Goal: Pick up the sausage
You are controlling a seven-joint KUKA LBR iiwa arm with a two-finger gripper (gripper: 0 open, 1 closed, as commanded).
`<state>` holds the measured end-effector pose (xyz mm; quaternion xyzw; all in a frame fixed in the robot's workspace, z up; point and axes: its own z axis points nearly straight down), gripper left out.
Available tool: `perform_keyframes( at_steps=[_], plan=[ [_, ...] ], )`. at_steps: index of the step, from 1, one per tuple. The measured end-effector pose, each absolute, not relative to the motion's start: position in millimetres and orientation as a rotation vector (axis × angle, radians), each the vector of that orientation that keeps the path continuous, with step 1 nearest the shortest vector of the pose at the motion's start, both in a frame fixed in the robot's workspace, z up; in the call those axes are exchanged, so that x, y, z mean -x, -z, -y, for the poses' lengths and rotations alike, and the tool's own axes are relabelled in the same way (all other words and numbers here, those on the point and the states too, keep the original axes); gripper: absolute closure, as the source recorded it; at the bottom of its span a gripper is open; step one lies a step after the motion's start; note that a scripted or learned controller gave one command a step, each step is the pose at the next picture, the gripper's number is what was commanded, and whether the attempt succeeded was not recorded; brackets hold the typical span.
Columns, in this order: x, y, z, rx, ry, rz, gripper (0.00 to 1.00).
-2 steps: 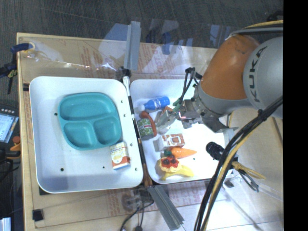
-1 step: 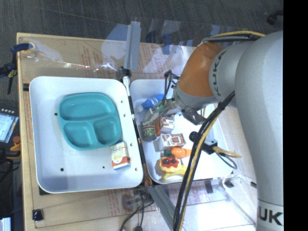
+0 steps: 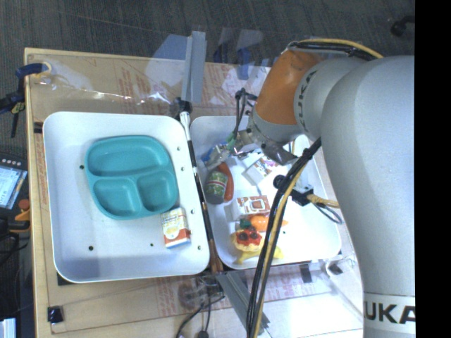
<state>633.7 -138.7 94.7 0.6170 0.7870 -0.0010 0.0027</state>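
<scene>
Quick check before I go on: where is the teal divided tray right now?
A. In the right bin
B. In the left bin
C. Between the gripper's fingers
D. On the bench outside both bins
B: the teal tray lies flat inside the left bin, with a small carton beside its lower right corner.

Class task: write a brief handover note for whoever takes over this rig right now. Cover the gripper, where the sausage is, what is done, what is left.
Gripper: low in the right bin, near its upper left corner; finger state hard to read.
Sausage: lying in the right bin by its left wall, just below the gripper, not visibly held.
Done: the arm is over the sausage.
Left: grasp and lift it.
</scene>
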Motion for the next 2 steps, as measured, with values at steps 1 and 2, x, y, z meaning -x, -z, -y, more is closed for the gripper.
perform_keyframes(
  at_steps=[1, 2],
  plan=[
    [-633.2, -102.8, 137.8, -1.933, 0.003, -2.474, 1.0],
    [-633.1, -111.7, 137.7, -1.93, 0.005, -2.478, 1.0]
  ],
)
